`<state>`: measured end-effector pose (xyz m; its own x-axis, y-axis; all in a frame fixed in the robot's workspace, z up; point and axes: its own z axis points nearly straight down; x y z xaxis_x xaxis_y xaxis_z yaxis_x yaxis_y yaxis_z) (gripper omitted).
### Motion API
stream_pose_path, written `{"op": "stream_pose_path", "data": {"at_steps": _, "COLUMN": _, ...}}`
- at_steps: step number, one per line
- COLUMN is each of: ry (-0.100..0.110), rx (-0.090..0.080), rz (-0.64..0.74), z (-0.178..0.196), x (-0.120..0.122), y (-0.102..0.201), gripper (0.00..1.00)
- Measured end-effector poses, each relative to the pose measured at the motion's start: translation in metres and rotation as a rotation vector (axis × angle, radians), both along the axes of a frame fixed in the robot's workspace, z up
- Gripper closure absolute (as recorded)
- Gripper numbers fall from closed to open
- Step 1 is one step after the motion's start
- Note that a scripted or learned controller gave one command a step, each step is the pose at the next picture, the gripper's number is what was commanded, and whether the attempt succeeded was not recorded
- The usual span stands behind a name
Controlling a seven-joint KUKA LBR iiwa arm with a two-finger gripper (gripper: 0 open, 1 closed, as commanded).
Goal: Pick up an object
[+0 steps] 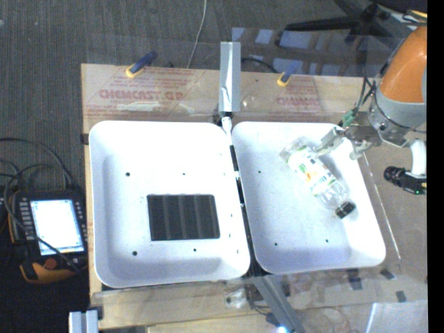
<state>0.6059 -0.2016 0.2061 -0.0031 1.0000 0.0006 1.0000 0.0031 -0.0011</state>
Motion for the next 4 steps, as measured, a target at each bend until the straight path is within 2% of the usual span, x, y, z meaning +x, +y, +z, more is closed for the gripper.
{"op": "stream_pose_path", "data": {"at_steps": 1, "ry": -0.002, "rx": -0.001, "rz": 0.036, "z": -0.088, "x": 0.017, "y": -0.003, "gripper": 0.0}}
{"op": "stream_pose_path", "data": {"at_steps": 2, "ry": -0.033, "rx": -0.012, "rz": 0.185, "z": -0.104, "x": 0.0, "y": -0.008, "gripper": 0.0}}
{"op": "stream_pose_path", "data": {"at_steps": 3, "ry": -0.037, "rx": -0.01, "rz": 0.187, "z": -0.094, "x": 0.001, "y": -0.006, "gripper": 1.0}}
{"op": "stream_pose_path", "data": {"at_steps": 4, "ry": 0.0, "rx": -0.004, "rz": 0.034, "z": -0.019, "x": 0.061, "y": 0.032, "gripper": 1.0}}
